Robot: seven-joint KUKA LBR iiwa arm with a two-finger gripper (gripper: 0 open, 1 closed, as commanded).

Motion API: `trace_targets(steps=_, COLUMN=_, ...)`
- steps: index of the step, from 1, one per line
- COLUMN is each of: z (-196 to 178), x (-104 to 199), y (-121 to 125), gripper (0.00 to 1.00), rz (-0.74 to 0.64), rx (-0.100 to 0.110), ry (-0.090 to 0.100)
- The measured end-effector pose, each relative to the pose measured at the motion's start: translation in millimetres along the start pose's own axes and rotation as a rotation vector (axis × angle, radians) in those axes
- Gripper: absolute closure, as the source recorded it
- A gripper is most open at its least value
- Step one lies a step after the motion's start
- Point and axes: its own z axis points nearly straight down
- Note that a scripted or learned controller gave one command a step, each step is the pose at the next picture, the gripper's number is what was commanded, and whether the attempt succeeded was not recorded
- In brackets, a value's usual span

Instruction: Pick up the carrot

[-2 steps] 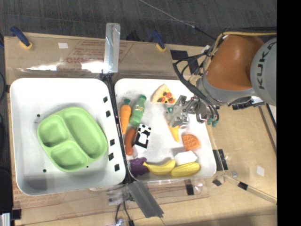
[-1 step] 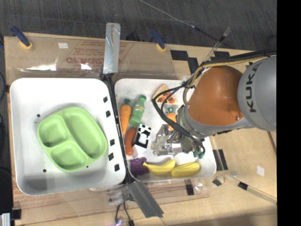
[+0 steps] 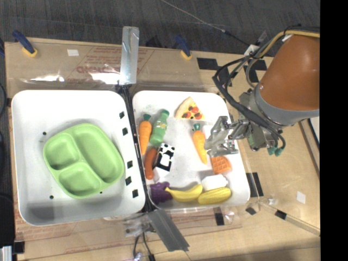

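Observation:
Two carrots lie in the right bin (image 3: 239, 170). One carrot (image 3: 199, 144), orange with a green top, lies lengthwise near the bin's middle right. The other carrot (image 3: 144, 134) lies along the left wall, beside a green bottle (image 3: 159, 127). My gripper (image 3: 221, 138) hangs over the right side of this bin, just to the right of the first carrot and close to it. I see nothing held in it. The arm's orange band and grey wrist reach in from the right.
The right bin also holds a pizza slice (image 3: 190, 110), a black-and-white cube (image 3: 166, 156), an orange-red piece (image 3: 149, 163), a purple eggplant (image 3: 159, 191), a banana (image 3: 185, 192), a yellow item (image 3: 215, 196) and an orange waffle-like piece (image 3: 221, 164). A green divided plate (image 3: 82, 159) sits in the left bin (image 3: 27, 118).

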Motion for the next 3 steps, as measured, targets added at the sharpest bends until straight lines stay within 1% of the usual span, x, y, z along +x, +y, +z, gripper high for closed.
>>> trace_targets(steps=1, z=73.1, x=-7.1, y=36.1, gripper=1.0, rz=-0.175, rx=-0.006, ry=0.013)
trace_targets(steps=2, z=55.1, x=-22.4, y=-25.4, gripper=1.0, rz=-0.231, rx=-0.004, ry=0.009)
trace_targets(steps=3, z=64.6, x=-18.2, y=41.5, gripper=1.0, rz=-0.128, rx=-0.006, ry=0.012)
